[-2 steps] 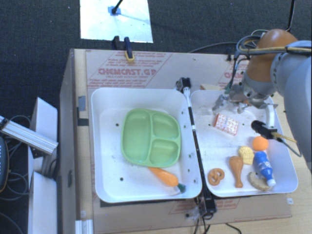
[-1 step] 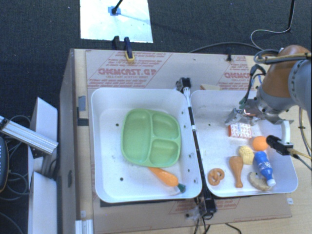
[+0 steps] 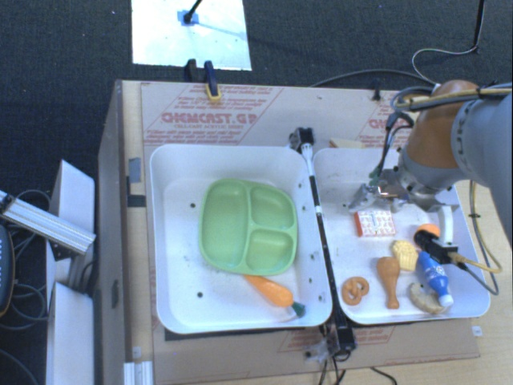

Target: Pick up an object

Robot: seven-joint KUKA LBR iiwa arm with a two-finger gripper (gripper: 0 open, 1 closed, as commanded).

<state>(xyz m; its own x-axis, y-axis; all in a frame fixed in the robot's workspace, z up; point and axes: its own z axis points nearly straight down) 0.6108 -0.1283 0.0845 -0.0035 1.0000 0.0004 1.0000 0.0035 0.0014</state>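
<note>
My gripper [image 3: 370, 193] hangs low over the right bin [image 3: 337, 239], in its upper middle, just above a small red-and-white checkered waffle piece [image 3: 375, 223]. Nothing shows between its fingers. Below it lie a pretzel [image 3: 353, 289], a chicken drumstick [image 3: 389, 277], a yellow corn piece [image 3: 406, 254], a blue bottle [image 3: 434, 277], a tan piece [image 3: 426, 298] and an orange item [image 3: 427, 233]. The left bin [image 3: 172, 215] holds a green divided plate [image 3: 248, 226] and a carrot [image 3: 272, 292].
The grey arm with its orange band [image 3: 437, 135] covers the right bin's upper right corner. A black divider strip [image 3: 317, 215] runs between the bins. Cables trail along the bench's right side.
</note>
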